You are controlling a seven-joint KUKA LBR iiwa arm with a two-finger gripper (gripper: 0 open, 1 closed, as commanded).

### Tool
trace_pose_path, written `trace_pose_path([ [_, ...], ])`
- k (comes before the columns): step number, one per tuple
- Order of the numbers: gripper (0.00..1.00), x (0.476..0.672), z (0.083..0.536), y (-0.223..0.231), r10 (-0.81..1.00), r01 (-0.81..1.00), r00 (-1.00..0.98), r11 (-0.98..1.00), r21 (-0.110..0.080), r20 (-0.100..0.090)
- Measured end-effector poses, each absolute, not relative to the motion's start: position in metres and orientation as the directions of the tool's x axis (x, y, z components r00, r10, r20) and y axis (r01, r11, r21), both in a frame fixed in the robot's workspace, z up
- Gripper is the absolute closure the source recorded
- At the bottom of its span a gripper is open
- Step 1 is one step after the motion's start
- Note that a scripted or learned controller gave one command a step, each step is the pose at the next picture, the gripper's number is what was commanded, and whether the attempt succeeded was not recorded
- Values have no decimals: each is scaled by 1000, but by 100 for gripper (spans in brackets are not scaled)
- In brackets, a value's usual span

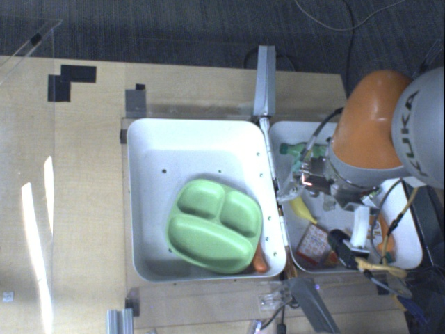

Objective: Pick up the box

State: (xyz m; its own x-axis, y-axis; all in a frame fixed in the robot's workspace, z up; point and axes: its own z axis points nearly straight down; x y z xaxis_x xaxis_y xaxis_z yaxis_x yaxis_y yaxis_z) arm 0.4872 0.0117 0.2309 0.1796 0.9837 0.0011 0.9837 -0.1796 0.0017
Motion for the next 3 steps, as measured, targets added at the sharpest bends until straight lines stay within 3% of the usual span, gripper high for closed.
trace_pose_path([
  [1,0,487,192,-87,989,989,145,-145,2,0],
  [2,0,552,185,-27,1000,1000,15,-15,4,1],
  [3,0,514,171,-104,998,998,62,-62,3,0],
])
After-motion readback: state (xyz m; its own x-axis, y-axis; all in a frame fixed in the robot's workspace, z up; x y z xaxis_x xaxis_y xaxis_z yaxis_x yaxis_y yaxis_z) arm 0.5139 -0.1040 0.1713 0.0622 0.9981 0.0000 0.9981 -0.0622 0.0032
